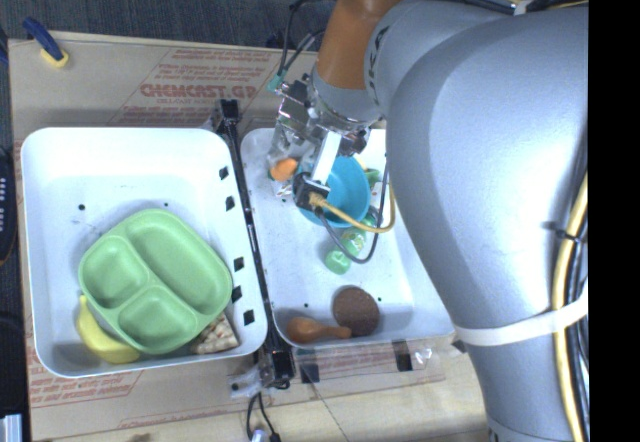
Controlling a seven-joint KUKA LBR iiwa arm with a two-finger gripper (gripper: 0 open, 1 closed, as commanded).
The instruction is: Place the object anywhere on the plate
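A green three-compartment plate [155, 277] lies in the left bin [60, 160], tilted over a yellow item [98, 338] and a waffle-patterned piece [217, 336]. My gripper [300, 165] reaches down into the top of the right bin [400, 305], close to a small orange object [284, 169] and a blue bowl [346, 187]. The wrist hardware hides the fingertips. Lower in the right bin lie a pale green item [346, 248], a brown round object [355, 309] and a brown wooden piece [312, 331].
The big grey arm [480, 180] covers the right side of the right bin. A black divider rail [246, 230] runs between the two bins. A cardboard sheet [190, 80] lies behind them, and a blue and yellow clip [45, 42] sits at the far left.
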